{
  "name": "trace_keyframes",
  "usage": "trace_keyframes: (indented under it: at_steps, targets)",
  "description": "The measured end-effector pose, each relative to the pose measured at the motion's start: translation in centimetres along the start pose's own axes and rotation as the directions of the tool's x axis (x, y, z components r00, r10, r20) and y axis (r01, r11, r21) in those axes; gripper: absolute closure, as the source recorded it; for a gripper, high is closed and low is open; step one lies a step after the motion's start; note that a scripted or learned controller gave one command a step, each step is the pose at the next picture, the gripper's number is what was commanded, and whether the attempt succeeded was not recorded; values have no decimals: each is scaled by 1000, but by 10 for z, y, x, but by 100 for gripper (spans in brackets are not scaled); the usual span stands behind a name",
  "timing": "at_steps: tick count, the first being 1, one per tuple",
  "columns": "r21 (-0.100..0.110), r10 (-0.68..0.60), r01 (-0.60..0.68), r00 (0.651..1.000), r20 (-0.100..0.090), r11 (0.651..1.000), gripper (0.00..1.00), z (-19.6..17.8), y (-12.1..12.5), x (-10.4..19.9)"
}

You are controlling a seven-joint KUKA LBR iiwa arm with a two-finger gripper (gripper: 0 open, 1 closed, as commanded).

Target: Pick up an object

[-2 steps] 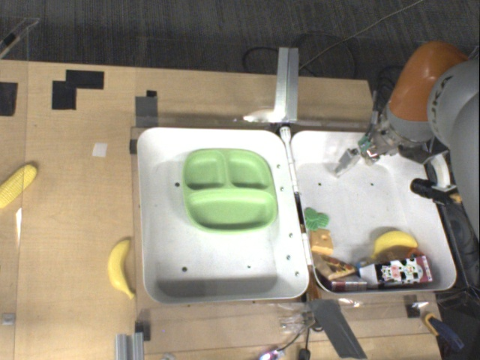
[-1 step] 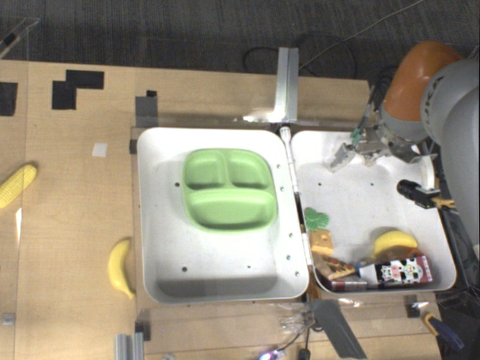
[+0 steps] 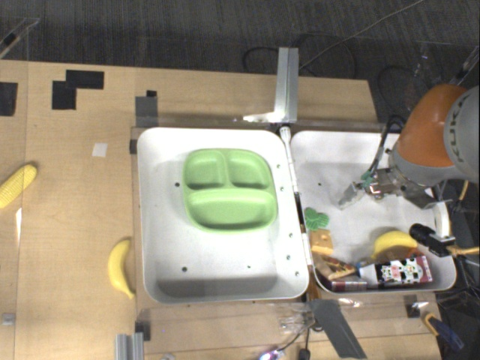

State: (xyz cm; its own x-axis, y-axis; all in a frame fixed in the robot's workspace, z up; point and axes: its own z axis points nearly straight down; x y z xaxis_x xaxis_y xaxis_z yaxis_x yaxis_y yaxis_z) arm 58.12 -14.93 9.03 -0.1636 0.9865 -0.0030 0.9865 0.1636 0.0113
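Left bin (image 3: 150, 223): green sectioned plate (image 3: 227, 187), upright. Right bin (image 3: 330, 148), near edge: green leafy piece (image 3: 316, 220), yellow banana (image 3: 394, 243), curved, smooth, beside a printed box (image 3: 401, 271). Gripper (image 3: 351, 195) over bare floor, fingers parted, holding nothing.

A green tray (image 3: 228, 188) lies in the left bin (image 3: 157, 276). In the right bin (image 3: 330, 152), the gripper (image 3: 351, 196) hovers above a banana (image 3: 394, 242), green leaf (image 3: 316, 220) and box (image 3: 403, 271).
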Motion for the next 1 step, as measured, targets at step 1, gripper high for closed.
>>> trace_keyframes:
  at_steps: [1]
  targets:
    - [-4,128,-128,992,2,992,0,-2,-91,1]
